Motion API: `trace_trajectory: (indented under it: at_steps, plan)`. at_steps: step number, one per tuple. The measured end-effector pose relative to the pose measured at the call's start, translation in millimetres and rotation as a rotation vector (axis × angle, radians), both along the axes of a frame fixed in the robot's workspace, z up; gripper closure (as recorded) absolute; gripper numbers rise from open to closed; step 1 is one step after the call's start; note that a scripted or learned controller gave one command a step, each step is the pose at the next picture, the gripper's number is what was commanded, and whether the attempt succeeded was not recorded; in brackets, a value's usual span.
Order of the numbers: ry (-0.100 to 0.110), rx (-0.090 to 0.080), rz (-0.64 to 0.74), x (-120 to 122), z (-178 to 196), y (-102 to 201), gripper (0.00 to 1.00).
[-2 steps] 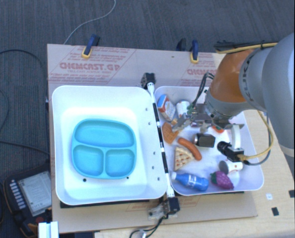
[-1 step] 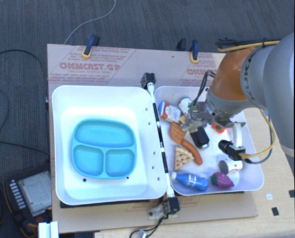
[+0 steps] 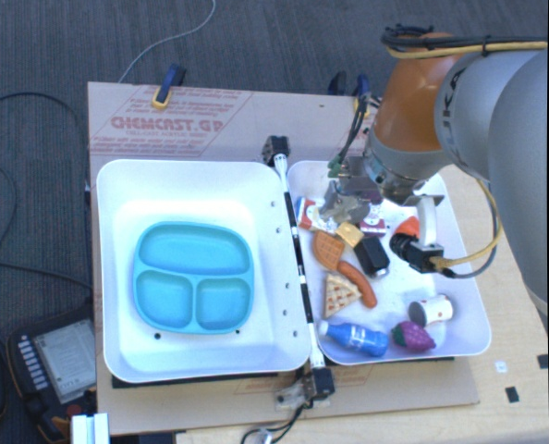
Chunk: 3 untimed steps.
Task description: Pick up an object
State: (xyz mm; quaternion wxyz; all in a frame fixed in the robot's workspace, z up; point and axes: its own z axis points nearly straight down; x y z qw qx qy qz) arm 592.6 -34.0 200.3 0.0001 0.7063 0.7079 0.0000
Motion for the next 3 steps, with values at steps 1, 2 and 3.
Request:
trace_trajectory:
  at_steps: [1, 2, 3]
  plan:
    - [0.002, -0.001, 0.001, 0.4, 8.4, -0.1, 1.00]
    - [0.000, -0.001, -0.001, 60.1, 75.9, 39.6, 1.00]
    - [0.004, -0.001, 0.000, 48.1, 18.8, 88.8, 1.00]
